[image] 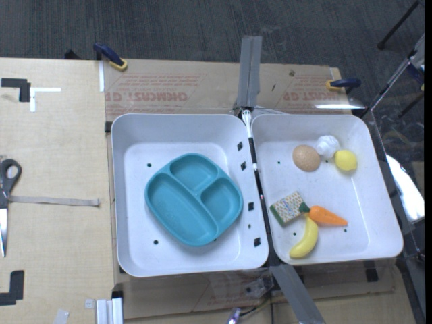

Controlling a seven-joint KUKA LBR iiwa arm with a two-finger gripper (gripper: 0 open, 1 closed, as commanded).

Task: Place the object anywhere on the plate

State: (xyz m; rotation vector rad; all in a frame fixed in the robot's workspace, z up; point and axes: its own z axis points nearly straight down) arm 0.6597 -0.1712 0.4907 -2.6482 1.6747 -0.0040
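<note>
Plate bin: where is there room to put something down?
The teal plate has three bare sections. Bare floor runs between it and the left bin walls. The right bin is crowded: egg, lemon, carrot, banana.

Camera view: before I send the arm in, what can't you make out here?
- White item: small, washed out against the right bin; identity unclear.
- Small box: label print too small to read.
- Carrot: its end overlaps the banana, hiding their contact.
- Scissors: cut off by the left edge.
- Plate: fully visible in the left bin.
</note>
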